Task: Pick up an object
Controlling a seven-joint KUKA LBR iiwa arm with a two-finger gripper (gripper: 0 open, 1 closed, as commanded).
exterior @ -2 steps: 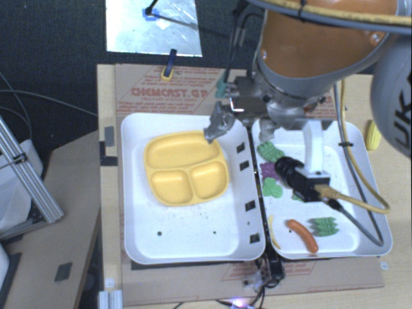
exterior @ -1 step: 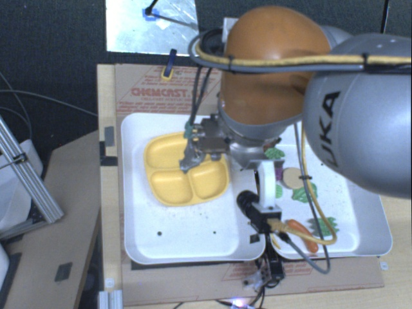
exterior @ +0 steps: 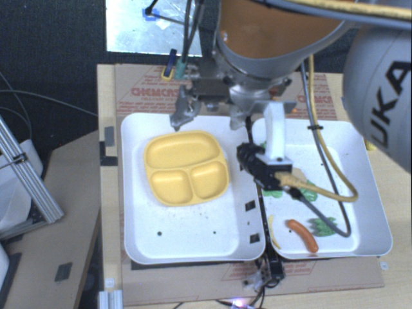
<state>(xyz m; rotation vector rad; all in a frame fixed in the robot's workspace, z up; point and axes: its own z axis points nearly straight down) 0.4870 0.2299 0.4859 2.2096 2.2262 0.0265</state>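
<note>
One yellow three-compartment tray (exterior: 187, 167) lies upright.

1 fixed camera looks down at a slant on 2 white bins (exterior: 193, 250). The arm (exterior: 290, 24) looms close, entering from the right.

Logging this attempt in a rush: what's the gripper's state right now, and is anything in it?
Gripper: cannot be told from this view; it hangs over the far edge of the left bin, with nothing seen held in it.
</note>
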